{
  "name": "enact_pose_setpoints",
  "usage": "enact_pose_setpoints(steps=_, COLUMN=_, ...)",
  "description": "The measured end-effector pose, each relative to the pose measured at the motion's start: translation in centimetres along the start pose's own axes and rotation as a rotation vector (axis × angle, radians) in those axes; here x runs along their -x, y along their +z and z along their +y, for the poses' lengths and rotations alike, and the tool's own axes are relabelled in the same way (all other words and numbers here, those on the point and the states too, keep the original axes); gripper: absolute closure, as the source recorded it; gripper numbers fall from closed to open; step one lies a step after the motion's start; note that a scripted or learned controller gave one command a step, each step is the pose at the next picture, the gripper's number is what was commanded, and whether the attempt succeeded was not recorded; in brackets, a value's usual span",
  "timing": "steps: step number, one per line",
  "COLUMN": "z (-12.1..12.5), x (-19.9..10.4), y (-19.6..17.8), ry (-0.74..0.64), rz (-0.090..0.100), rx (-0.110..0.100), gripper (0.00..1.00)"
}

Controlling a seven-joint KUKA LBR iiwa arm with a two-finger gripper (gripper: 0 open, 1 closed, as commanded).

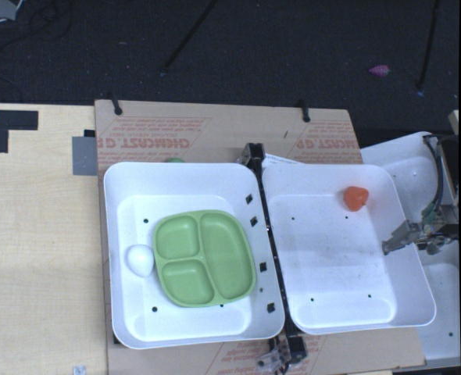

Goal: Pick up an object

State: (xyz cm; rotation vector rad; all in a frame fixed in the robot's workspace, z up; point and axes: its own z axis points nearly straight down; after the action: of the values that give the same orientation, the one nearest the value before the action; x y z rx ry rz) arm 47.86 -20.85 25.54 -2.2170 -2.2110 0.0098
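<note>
gripper state unclear at the right bin's edge; you should centre over the orange piece before descending.

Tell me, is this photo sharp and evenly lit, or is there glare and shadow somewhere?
Camera view: soft overall, the gripper at the right edge is blurry; white bins look bright and slightly washed out; a faint grey shadow lies across the right bin's floor; the green tray reads clearly.

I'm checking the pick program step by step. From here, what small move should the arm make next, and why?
Probably a short move leftward and toward the far side, bringing the pincer above the orange object. The pincer sits at the right bin's right edge, and that object, near the bin's far right corner, lies closest.
</note>
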Motion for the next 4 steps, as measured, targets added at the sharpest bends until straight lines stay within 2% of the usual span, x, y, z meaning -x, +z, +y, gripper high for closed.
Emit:
enact_pose_setpoints(steps=1, z=0.2, x=0.0, y=-0.5, ry=-0.003, rz=-0.003, rx=0.011, gripper=0.00)
enact_pose_setpoints(steps=4, z=0.1, x=-0.7, y=14.5, ry=-0.003, rz=0.001, rx=0.005, gripper=0.00)
